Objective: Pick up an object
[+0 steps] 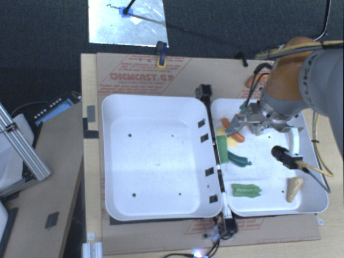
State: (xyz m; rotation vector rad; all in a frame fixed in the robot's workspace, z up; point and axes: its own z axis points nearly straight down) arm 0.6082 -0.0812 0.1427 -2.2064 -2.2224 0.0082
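While nothing is picked up yet, the green toy [246, 190] lies nearest you in the right bin [317, 200]. Farther back, your end effector [236, 123] hangs low by the orange and yellow toys [233, 136]; I cannot tell its grip. Next, lower onto one toy. Beyond lies the brown surface [177, 74], then dark floor [43, 36].

Several small toy foods are lying in the right bin [317, 198]. An orange piece [235, 136] and a yellow piece [231, 142] are sitting just below the gripper [243, 117]. A dark green piece [238, 159], a light green pod [246, 190] and a beige cone [294, 188] are lying farther off.
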